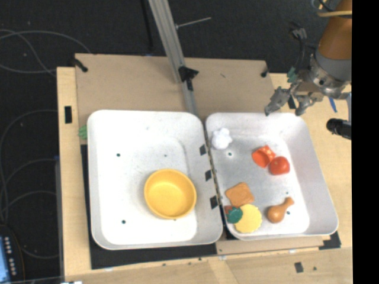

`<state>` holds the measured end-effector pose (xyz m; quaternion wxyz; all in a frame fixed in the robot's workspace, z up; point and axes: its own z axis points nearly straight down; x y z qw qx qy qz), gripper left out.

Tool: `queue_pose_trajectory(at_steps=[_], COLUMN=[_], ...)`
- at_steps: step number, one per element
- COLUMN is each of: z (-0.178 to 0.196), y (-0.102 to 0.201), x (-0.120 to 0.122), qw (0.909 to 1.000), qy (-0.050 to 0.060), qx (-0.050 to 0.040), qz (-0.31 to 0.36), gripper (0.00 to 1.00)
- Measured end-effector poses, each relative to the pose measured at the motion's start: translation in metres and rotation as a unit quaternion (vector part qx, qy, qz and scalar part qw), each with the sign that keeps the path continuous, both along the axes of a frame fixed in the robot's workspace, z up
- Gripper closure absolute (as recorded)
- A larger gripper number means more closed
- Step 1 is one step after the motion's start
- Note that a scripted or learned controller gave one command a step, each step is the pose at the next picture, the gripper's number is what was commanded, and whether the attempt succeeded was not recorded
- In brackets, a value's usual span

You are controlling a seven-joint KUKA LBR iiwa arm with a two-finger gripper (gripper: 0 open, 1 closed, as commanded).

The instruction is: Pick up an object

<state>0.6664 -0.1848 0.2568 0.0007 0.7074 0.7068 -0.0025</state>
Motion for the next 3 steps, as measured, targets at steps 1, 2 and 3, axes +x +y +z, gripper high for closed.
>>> queue_pose_trajectory(at_steps=[1, 2, 3], z=[-0.042, -0.086, -0.072], y=[-0.003, -0.001, -0.001], x=[-0.004, -0.009, -0.007], qw=[1.0000, 1.0000, 1.0000], qy=[0.000, 0.000, -0.004], qx=[0.0001, 0.0002, -0.0002], qz=[0.000, -0.001, 0.000], gripper=[0.00, 0.00, 1.00])
